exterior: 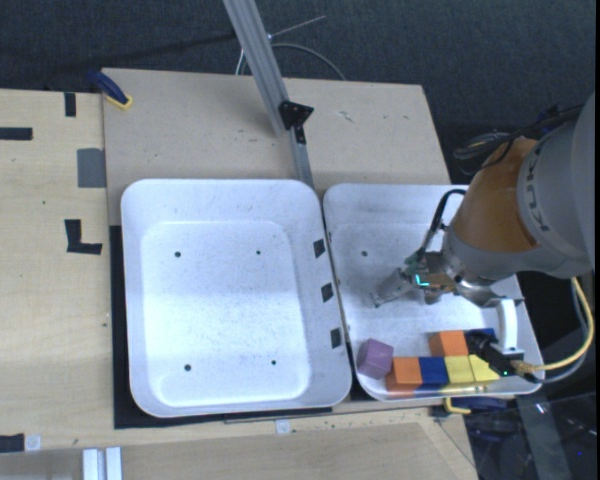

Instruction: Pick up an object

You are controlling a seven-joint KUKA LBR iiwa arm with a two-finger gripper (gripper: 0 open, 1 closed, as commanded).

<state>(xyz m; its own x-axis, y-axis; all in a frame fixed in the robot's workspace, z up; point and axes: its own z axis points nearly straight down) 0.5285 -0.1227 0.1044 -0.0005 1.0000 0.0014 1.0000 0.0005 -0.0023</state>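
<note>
**Jaws low in the right bin, blocks along its near edge**

My arm (525, 208) reaches in from the right side of the table (370, 133), and my jaws (392, 290) sit low over the middle of the right bin's (380, 203) floor. Whether they are apart or together I cannot tell; the tips blur into the white floor. I see nothing between them.

The blocks lie along the bin's near edge, well apart from my jaws. A purple block (376, 356) sits closest to the near left corner. Just beside it to the right runs a row: orange block (407, 371), blue block (433, 370), then yellow blocks (470, 369) toward the near right corner. A second orange block (448, 344) sits just behind that row, touching it, with a dark blue piece (483, 337) beside it toward the right wall.

The left bin (220, 298) stands edge to edge with the right one. A grey pole (258, 43) slants across the far side of the table, ending at a black clamp (295, 115).
</note>
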